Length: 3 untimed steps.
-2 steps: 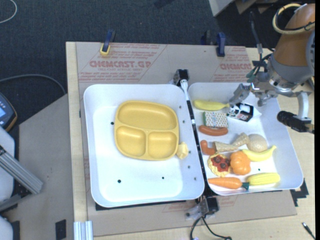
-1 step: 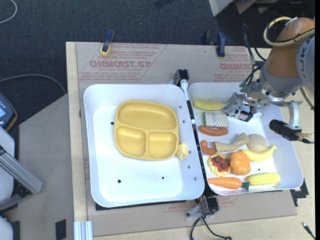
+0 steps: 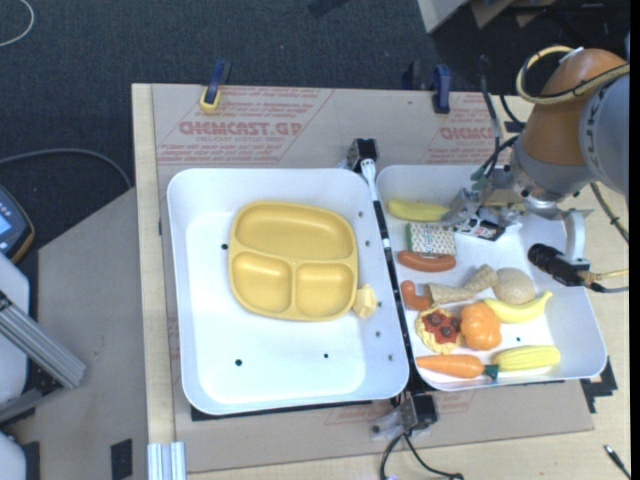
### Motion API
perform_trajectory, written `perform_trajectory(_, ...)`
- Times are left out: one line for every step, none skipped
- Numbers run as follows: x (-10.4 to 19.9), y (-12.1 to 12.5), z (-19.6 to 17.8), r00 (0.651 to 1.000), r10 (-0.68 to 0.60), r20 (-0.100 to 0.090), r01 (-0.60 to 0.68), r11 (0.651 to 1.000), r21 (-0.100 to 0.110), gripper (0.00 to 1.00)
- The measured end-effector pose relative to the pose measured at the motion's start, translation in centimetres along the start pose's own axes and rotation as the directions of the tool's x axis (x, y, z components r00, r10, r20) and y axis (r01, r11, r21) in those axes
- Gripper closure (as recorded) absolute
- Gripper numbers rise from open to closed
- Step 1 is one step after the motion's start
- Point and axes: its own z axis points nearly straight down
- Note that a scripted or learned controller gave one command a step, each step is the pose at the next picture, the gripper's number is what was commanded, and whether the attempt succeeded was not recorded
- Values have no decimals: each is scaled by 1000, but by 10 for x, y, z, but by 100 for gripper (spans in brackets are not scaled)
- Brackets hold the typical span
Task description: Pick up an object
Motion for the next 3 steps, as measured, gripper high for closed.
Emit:
perform_trajectory(-1, 1, -11, 1000, -2, 3, 2, 1000, -2, 100)
perform_trajectory(5, 6, -57, 1000, -3, -5, 3, 1000, 11, 100)
perform_trajectory(-3, 9, -103, 1000, -2, -5, 2, 1000, 12, 100)
